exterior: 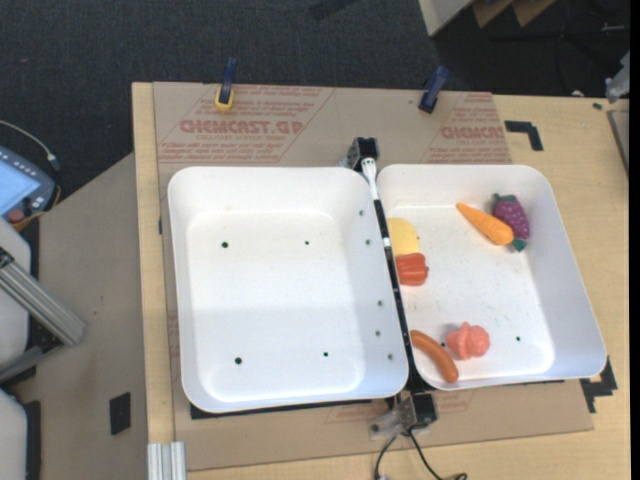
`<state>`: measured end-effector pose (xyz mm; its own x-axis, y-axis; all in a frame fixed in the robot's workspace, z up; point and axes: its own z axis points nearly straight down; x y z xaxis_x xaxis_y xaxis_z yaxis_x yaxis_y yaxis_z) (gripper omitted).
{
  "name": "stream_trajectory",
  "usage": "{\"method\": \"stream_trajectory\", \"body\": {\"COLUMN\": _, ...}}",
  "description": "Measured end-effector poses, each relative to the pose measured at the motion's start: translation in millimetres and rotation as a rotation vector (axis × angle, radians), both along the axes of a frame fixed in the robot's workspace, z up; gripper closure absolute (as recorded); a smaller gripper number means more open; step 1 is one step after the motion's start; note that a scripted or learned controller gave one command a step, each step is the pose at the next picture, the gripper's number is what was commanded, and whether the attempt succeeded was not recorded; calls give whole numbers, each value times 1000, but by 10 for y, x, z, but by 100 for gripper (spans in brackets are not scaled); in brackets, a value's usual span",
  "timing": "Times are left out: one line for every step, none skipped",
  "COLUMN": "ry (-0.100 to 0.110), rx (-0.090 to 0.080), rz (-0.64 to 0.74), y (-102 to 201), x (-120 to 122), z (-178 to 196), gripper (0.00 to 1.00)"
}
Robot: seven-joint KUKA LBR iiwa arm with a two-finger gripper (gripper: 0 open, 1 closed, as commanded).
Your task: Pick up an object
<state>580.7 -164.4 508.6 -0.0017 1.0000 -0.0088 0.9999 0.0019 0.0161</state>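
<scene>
Orange and tapering to a point, a toy carrot [485, 222] is lying at a slant in the far part of the right bin [572, 298]. Its thick end is touching a small purple bunch of grapes [510, 216] with a touch of green at the lower tip. Against this bin's left wall a pale yellow rounded piece [402, 235] is sitting. A red blocky piece [411, 269] is resting just on its near side; whether the two are touching is hard to tell. Toward the near left corner an orange-red sausage shape [435, 356] is lying diagonally, and a pink lumpy piece [468, 341] is sitting just to its right. All six toys are lying loose on the white floor of the right bin, each one uncovered and well apart from the bin's right wall. The left bin [190, 268] is showing a smooth white floor marked with four small dark dots. The two shallow bins are sitting side by side, their inner rims meeting along a thin dark seam. Both are resting on a brown cardboard sheet [155, 168] printed with faded red lettering. A blue clamp with a yellow tip [226, 86] and a second blue clamp [434, 88] are gripping the sheet's far edge. Whether the claw is open or closed, or has hold of anything, cannot be told here.
</scene>
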Motion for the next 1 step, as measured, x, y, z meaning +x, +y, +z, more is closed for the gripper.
{"method": "stream_trajectory", "body": {"ry": -7, "rx": -3, "rz": 1, "y": 2, "x": 8, "z": 115, "gripper": 100}}
